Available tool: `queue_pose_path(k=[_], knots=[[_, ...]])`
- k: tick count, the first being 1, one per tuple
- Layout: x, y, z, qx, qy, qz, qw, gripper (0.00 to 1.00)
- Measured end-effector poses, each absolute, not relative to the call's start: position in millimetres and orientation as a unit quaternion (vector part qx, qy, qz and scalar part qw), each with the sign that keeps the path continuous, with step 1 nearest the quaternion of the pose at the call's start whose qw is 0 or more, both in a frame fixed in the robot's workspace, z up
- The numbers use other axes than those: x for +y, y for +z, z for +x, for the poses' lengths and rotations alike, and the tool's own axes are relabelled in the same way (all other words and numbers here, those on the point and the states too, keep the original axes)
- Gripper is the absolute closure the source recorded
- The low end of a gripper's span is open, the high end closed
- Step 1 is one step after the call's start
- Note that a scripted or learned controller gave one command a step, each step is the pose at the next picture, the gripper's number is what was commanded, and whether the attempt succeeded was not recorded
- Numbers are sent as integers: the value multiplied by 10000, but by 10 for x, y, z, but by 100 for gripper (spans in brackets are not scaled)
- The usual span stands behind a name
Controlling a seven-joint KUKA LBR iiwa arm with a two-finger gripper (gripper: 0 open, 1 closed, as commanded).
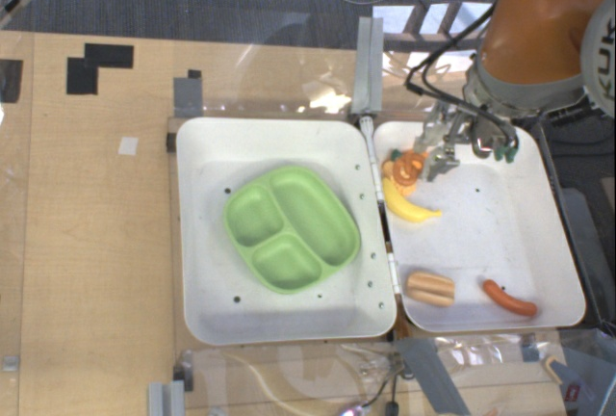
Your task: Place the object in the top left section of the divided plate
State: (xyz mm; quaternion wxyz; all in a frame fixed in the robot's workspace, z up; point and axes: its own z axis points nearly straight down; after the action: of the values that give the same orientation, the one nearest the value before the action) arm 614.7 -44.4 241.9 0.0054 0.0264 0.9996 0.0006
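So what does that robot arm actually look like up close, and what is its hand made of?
The arm is a fat rounded tube with a broad orange band and grey casing beside it. Black cables loop off it. Its hand is small, silvery metal, with green bits nearby.

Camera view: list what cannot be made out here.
- Tool: its metal parts blur together above the orange toy, so its state and any contact with the toy are unreadable.
- Orange toy: too small to identify.
- Arm: cut off by the right and top edges.
- Banana: its upper end is overlapped by the orange toy.
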Motion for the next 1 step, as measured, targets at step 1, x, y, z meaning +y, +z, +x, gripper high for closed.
queue_pose_path(k=[1], knots=[[-581,2282,6362,9957,0,-924,54,100]])
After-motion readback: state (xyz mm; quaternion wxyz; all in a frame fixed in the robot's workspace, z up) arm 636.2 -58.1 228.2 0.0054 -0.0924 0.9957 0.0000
